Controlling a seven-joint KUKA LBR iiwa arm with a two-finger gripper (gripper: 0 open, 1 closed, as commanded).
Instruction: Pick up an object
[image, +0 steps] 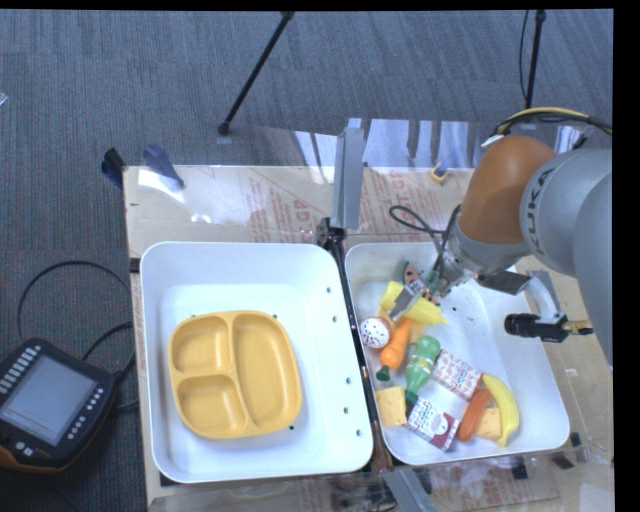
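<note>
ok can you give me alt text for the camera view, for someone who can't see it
A grey and orange robot arm reaches from the right, its gripper low over a pile of toy food in the right bin, including a carrot, a green bottle and a banana. The left bin holds a yellow divided plate.

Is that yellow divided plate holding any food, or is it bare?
Bare. The yellow plate lies flat in the left bin, all three compartments showing only yellow.

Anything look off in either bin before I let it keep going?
Nothing spilled or broken. The toys lie jumbled in the right bin, with the carrot and green bottle touching. The yellow tray sits skewed in the left bin. The gripper is low over the pile.
</note>
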